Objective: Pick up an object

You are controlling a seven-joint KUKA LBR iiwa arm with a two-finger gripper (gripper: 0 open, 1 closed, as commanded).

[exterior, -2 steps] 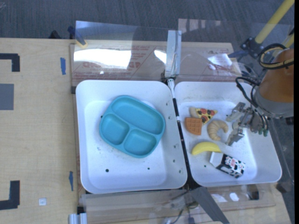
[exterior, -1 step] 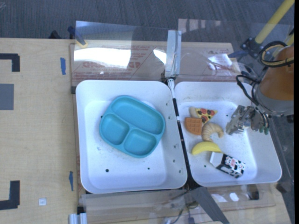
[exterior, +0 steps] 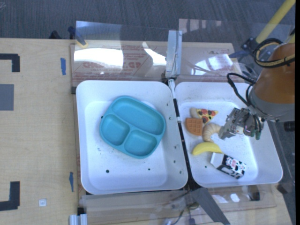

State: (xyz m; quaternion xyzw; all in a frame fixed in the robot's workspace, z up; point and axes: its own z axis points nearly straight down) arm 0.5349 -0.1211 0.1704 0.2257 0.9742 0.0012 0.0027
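One smooth curved yellow banana beside ridged waffle.

Two white bins sit side by side. The left bin carries a blue divided plate, lying near its middle and tilted a little. Over in the right bin, toy food clusters toward the left wall: a pizza slice, a waffle just below it, a croissant touching the waffle, then a banana. Near the front edge lies a black-and-white carton. The gripper hangs over the bin's right half, just beside the croissant.
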